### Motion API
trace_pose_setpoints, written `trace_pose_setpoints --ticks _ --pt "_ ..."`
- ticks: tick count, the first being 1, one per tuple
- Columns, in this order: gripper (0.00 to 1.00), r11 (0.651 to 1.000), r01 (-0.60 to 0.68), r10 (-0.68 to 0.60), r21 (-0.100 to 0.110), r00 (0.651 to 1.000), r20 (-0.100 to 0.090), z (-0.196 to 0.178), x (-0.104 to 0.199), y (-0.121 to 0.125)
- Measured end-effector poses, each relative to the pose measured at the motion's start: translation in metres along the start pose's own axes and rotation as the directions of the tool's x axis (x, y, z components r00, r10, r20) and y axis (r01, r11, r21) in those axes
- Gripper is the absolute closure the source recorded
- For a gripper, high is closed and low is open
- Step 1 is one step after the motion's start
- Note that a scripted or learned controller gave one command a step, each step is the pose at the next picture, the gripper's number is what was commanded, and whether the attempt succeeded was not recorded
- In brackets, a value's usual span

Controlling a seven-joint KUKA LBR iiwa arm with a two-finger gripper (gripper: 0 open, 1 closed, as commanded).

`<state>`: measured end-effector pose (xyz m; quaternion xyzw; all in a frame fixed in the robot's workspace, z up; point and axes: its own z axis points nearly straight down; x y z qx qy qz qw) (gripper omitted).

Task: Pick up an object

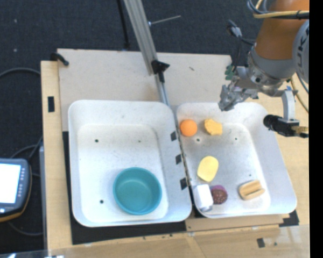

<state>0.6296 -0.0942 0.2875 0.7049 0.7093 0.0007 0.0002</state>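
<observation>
Small yellow chunky object (213, 127) lies near the back of the right white bin (269, 160) beside a round orange ball (188, 128), grey jaws (226, 104) hovering just above-right of it carrying nothing, spread unclear, approach step, next: descend onto it.

Robot lab: arm (277, 31), test bins (124, 112).

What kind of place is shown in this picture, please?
Probably a robotics lab test bench. A grey robot arm with an orange band reaches over two shallow white plastic bins, one holding small toy-like food items. A handheld control screen lies at the bench's left.
</observation>
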Motion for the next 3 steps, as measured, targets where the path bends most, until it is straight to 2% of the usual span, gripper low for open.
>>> trace_pose_setpoints --ticks 1,2,3 --pt "1.00 1.000 -0.001 0.001 0.001 1.000 0.000 0.003 0.038 -0.025" --pt "1.00 1.000 0.000 0.000 0.002 1.000 0.000 0.021 0.085 -0.043" --pt "1.00 1.000 0.002 -0.002 0.001 1.000 -0.001 0.020 0.139 -0.056"
